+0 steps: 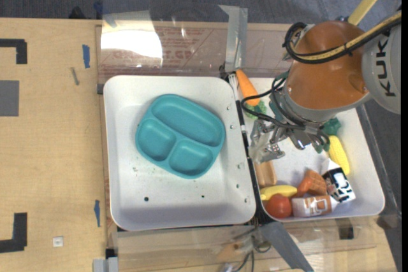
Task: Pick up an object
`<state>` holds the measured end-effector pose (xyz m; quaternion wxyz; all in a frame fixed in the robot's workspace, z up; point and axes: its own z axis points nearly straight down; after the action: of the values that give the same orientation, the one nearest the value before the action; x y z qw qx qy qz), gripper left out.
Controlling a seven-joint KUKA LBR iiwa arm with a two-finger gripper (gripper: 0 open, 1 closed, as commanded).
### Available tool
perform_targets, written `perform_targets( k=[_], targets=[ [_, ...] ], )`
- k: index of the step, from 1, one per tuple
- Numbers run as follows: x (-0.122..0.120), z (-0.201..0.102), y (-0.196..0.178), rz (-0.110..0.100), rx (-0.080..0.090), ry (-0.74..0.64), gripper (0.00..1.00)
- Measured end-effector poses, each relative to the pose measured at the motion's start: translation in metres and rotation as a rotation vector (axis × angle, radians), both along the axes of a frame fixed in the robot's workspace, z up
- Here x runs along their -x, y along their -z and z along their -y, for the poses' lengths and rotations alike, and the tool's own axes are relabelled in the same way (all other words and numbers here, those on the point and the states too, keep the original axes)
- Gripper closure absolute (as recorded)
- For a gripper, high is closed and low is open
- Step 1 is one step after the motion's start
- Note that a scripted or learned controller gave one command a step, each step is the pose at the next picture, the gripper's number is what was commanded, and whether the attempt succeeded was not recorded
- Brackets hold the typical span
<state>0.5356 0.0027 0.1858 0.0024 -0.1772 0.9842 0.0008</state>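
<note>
From above, the gripper is hanging low in the right bin, fingers spread apart with nothing between them. Just below it are lying a hot dog, a banana and a tomato. A teal divided plate is sitting in the left bin.

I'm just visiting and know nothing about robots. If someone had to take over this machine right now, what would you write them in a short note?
Gripper: low over the right bin, near its left wall; whether it is open or shut is hard to tell, and nothing shows between its tips.
Right bin: carrot at the top, corn cob on the right, banana and tomato at the bottom.
Left bin: a teal divided plate.
Done: nothing lifted yet.
Left: grab one item and raise it.
</note>
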Motion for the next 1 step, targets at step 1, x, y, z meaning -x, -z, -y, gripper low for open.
perform_targets(
  k=[1],
  targets=[
    [-0.0564,0.0023,-0.0549,0.008,0.001,-0.138,1.00]
  ],
)
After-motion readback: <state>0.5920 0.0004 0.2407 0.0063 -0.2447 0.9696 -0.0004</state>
